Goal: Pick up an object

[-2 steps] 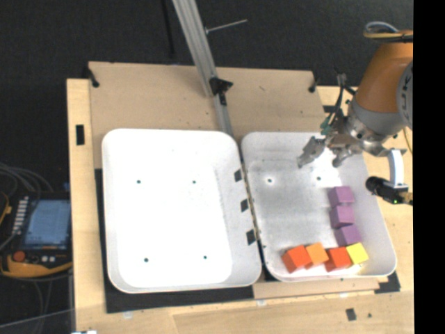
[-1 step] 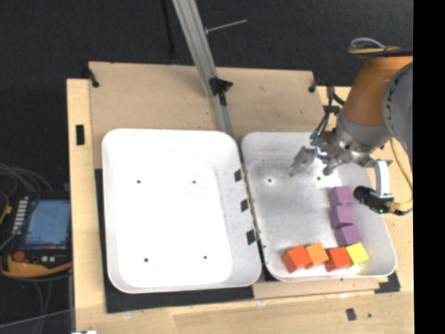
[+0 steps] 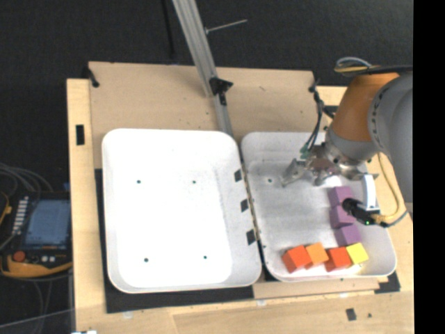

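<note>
Orange and yellow blocks point(image 3: 325, 256) sit in a row along the near edge of the right bin point(image 3: 278, 214), and purple blocks point(image 3: 343, 216) lie stacked just behind them toward the right wall; none of them looks lifted; the left bin point(image 3: 174, 207) holds nothing I can make out; the gripper point(image 3: 306, 171) hangs low over the bare middle of the right bin, apart from the blocks, and I cannot tell its state, though no block shows at its tip; by my judgement the pick is not yet made; reaching a block, closing on it and lifting all remain.
</note>
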`<action>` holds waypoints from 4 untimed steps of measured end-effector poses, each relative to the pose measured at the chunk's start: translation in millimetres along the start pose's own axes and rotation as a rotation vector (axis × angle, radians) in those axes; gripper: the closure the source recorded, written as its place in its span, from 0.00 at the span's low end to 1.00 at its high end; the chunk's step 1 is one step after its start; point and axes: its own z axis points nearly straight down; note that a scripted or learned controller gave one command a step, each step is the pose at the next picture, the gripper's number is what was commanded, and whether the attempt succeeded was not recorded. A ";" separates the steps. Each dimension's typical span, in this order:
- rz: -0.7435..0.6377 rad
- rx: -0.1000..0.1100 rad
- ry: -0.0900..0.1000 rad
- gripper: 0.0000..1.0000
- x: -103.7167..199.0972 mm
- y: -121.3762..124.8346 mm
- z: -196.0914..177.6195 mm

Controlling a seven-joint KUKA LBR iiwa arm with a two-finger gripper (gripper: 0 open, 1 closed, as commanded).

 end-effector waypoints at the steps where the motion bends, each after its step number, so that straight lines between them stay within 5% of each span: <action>1: 0.003 -0.010 0.000 1.00 -0.7 2.5 -14.9; 4: -0.007 -0.012 0.001 1.00 1.9 -2.9 -167.7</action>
